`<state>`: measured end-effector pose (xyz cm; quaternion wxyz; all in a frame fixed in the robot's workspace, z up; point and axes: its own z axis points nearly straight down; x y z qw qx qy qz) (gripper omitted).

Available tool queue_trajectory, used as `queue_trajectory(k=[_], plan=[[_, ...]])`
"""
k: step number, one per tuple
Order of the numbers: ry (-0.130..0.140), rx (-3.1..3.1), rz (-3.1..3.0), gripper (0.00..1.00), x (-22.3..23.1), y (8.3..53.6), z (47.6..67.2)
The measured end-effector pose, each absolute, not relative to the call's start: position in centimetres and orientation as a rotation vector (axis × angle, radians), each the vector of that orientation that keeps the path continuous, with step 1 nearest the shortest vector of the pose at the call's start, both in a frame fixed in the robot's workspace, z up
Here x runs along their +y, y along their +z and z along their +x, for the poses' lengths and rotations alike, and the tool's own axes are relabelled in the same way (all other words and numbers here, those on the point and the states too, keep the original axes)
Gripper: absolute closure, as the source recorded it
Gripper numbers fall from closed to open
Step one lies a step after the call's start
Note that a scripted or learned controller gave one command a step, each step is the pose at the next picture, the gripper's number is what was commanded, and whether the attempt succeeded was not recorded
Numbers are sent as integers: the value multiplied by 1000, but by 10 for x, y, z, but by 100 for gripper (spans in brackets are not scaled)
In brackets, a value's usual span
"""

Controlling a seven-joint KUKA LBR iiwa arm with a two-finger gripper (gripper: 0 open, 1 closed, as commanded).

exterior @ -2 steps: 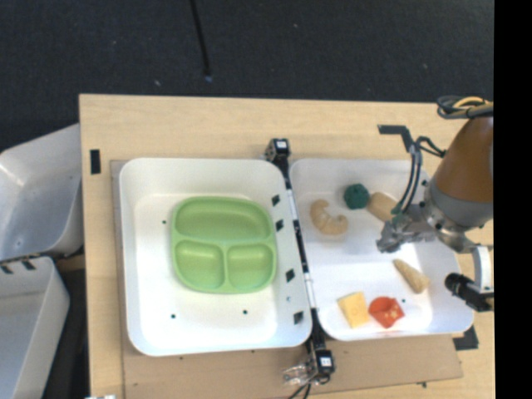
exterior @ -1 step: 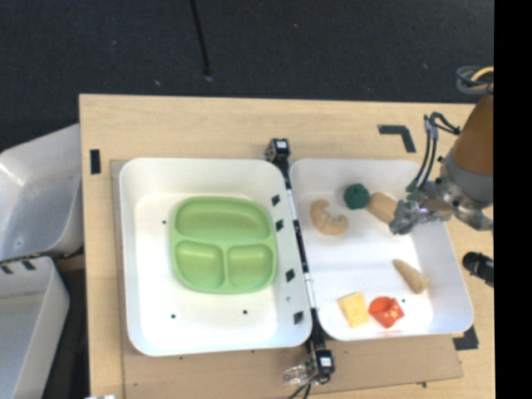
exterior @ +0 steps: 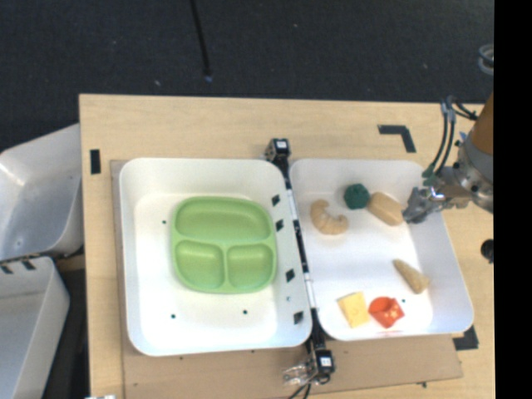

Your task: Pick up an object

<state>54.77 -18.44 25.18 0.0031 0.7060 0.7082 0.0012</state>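
A pale wooden worktop point(exterior: 208, 123) carries 2 shallow white plastic bins with rounded corners, set side by side and joined along a black-clipped seam. The left bin point(exterior: 141, 322) holds a light green plastic plate with 3 compartments point(exterior: 223, 243), smooth and matte, lying flat near the bin's middle. The right bin point(exterior: 440, 264) holds 6 small pieces. A dark green, knobbly round lump point(exterior: 357, 195) sits near the far edge, just beside a smooth tan oval piece like a bread roll point(exterior: 385, 209). A curved beige croissant-shaped piece point(exterior: 328, 219) lies closer to the seam. A tapered tan piece point(exterior: 411, 276) rests toward the right edge. At the near edge, a yellow wedge-like block point(exterior: 352, 309) lies just beside a glossy red chunk point(exterior: 386, 312). The metallic tool point(exterior: 418, 204) hangs over the right bin's far right corner, just beside the tan oval piece; whether it is released or clenched, I cannot tell.
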Motion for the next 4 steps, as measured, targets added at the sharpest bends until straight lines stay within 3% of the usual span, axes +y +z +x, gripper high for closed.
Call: queue_trajectory(k=[1, 4], plan=[[2, 2224, 2214, 100, -186, 276, 549], [3, 2228, 2213, 100, -43, 269, 587]])
